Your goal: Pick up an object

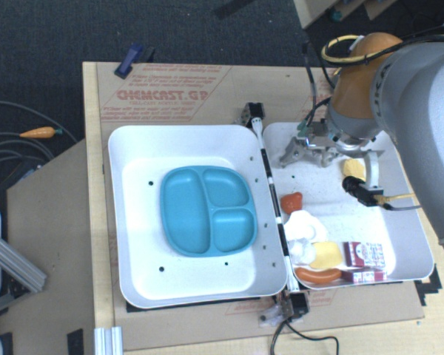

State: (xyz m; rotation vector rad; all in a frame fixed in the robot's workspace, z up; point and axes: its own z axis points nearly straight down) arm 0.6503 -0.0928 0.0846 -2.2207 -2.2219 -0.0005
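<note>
A cluster of small things lies in the right bin (418,261): a red piece (291,200), white lumps (303,231), a yellow round piece (326,255), a sausage (318,275) and a small carton (367,259). A yellow object (354,168) lies apart, toward the bin's far end. The pincer (311,152) hangs over that far end, above and left of the yellow object, well apart from the cluster; whether its fingers are together I cannot tell. The left bin (133,154) holds a blue divided plate (207,209). Both bins rest on the desk (103,102).

One fixed camera looks down at a slant on the table (170,80) and both bins (126,198).
</note>
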